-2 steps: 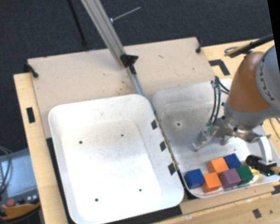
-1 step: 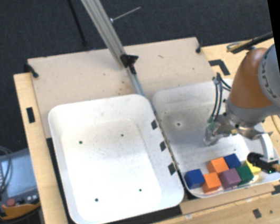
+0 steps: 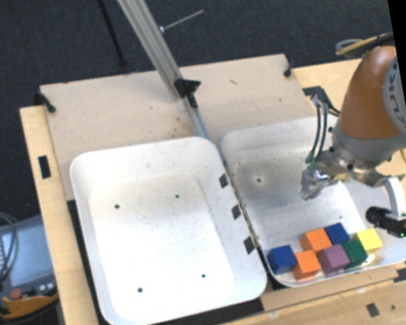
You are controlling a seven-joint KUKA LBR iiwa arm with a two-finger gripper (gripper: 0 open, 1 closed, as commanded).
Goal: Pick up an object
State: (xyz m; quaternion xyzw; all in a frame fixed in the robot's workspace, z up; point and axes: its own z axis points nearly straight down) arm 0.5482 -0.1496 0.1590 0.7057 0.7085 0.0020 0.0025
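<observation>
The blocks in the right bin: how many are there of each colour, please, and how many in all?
Blue blocks: 2
Orange blocks: 2
Purple block: 1
Green block: 1
Yellow block: 1
Total: 7 blocks, all clustered at the near end of the right bin.

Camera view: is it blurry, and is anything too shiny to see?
Camera view: a bit soft all over; the blocks stay easy to tell apart by colour. The white bins look bright but not glaring. The gripper is small and fuzzy.
</observation>
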